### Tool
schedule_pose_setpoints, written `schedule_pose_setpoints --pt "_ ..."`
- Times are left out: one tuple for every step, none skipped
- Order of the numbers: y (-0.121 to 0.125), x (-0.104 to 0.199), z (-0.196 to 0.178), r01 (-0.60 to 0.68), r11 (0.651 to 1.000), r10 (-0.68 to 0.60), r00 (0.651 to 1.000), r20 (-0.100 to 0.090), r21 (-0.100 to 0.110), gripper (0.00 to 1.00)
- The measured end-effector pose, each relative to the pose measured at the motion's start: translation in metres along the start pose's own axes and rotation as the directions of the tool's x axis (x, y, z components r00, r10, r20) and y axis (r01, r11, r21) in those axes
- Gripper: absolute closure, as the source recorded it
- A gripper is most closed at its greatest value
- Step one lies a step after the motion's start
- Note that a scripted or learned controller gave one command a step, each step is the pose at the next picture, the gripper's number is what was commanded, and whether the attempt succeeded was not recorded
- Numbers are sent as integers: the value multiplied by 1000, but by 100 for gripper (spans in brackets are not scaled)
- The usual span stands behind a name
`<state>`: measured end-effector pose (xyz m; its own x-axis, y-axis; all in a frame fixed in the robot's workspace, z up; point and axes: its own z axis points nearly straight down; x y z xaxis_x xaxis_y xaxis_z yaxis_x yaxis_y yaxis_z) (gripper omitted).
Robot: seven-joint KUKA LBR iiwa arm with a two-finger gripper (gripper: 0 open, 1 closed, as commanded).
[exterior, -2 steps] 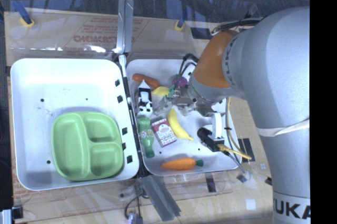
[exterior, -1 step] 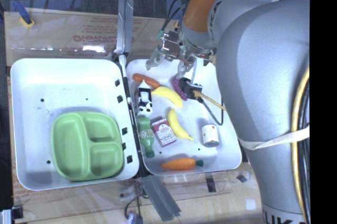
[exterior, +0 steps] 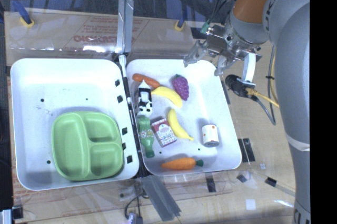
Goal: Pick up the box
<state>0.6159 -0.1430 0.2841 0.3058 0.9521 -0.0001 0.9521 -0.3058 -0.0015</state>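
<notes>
Box (exterior: 164,132), red and small, lies flat in the right bin (exterior: 224,107), its long axis running from upper left to lower right. 1 green bottle (exterior: 146,139) touches its left side; 1 banana (exterior: 178,125) lies just right. The gripper (exterior: 204,60) hovers over the bin's far rim, fingers spread, holding nothing.

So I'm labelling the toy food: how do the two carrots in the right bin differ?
The upper carrot lies near the bin's far left corner, above a banana; the lower carrot lies along the near wall of the right bin. The lower carrot looks bigger and shows a green top at its right end; no green top can be made out on the upper carrot. Both are orange and lie flat.
</notes>
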Motion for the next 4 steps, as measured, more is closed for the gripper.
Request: schedule_pose_setpoints --pt "-75 -68 4 51 999 -51 999 0 2 0" --pt "-39 -53 193 37 999 -37 999 0 2 0" --pt "39 -3 193 -90 996 90 996 6 23 0" --pt "-27 30 191 185 983 -185 983 6 -2 0"
